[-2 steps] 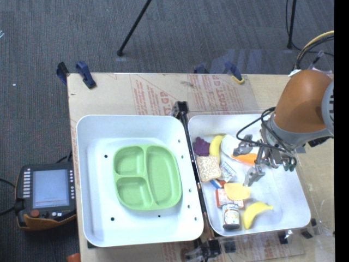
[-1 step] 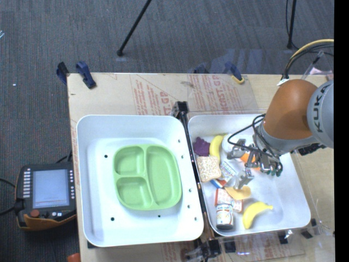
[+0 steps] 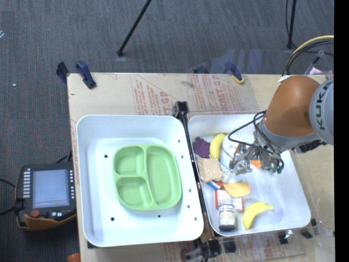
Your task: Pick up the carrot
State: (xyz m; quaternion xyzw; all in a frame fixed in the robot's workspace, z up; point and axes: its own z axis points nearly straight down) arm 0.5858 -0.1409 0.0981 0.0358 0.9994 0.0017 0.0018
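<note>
My gripper (image 3: 240, 164) hangs low over the middle of the right bin (image 3: 299, 200), with the grey arm and its orange band reaching in from the right. A small orange piece (image 3: 254, 159), probably the carrot, shows right beside the gripper, mostly hidden by the gripper body and cables. Whether it is held is unclear from this view.
Around the gripper lie a yellow fruit (image 3: 217, 145), purple grapes (image 3: 201, 147), a brown cracker (image 3: 209, 169), an orange-yellow wedge (image 3: 237, 189), a banana (image 3: 255, 212), a red-white box (image 3: 223, 199) and a small bottle (image 3: 227, 218). The left bin (image 3: 87, 146) holds a green divided plate (image 3: 147, 176).
</note>
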